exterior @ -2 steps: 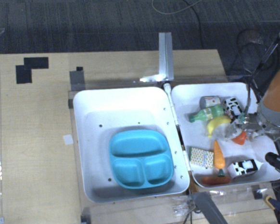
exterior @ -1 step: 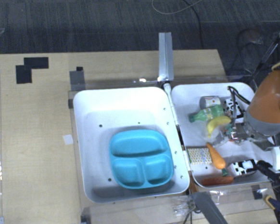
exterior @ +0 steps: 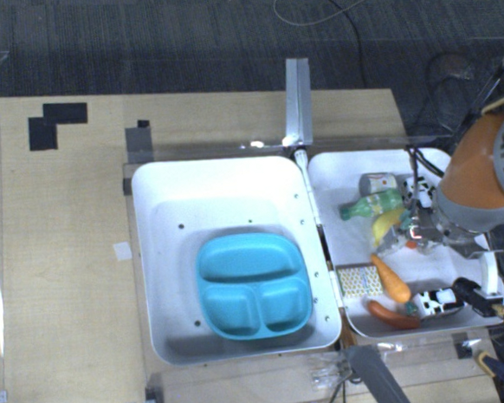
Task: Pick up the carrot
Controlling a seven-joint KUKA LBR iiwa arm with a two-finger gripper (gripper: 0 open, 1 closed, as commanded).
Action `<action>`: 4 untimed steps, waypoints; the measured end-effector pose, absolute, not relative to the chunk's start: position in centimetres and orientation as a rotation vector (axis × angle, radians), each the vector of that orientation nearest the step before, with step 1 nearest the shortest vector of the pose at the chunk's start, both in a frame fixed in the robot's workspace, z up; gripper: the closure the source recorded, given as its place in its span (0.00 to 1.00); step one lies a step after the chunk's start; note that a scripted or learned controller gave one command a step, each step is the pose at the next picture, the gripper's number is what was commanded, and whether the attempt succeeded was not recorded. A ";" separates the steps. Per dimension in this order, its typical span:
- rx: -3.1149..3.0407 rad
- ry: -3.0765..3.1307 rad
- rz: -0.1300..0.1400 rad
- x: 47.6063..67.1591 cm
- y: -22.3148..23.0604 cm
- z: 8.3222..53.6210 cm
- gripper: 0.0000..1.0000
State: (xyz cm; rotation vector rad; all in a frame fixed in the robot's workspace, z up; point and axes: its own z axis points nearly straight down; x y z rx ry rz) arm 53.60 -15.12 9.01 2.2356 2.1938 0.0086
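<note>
A blue divided tray (exterior: 253,284) sits in the left bin (exterior: 164,247); in the right bin (exterior: 337,176) the carrot (exterior: 391,279) lies near-left, untouched; the gripper (exterior: 413,230) hovers just right, its grip impossible to tell.

No readable text, labels, brands or numbers can be made out. A patterned card (exterior: 356,280) is seen in the right bin (exterior: 337,174), but its print is too small to be read.
</note>
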 end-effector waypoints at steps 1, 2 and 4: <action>1.966 2.425 0.016 49.4 -10.3 9.1 0.00; 1.962 2.428 0.022 49.7 -10.1 10.0 1.00; 2.159 2.279 0.000 58.1 -14.3 17.0 0.00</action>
